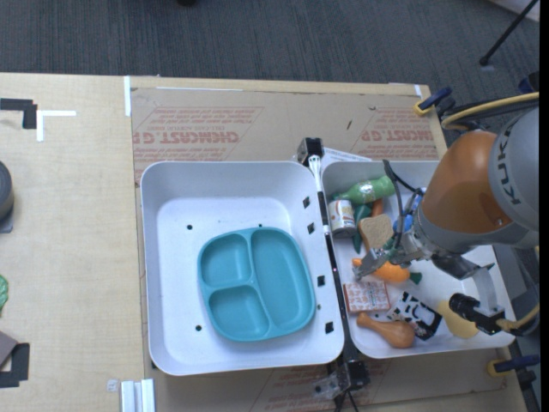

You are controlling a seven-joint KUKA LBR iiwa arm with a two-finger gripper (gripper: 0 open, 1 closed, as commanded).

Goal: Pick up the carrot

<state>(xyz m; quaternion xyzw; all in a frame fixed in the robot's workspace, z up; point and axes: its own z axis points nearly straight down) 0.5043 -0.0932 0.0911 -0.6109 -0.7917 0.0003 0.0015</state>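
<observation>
Carrot (392, 273) lies roughly left-right in the right bin (480, 348), green end rightward; gripper (374, 263) over it, jaw state indeterminable.

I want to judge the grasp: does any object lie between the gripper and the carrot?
Nothing visible does. The gripper is right at the carrot in the right bin; the bread slice and waffle only flank it.

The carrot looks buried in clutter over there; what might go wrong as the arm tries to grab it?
1. The carrot lies tight against the bread slice and a patterned packet, so the pincer may catch a neighbour instead.
2. The arm covers part of the carrot, so a shallow, slipping grip seems possible.
</observation>
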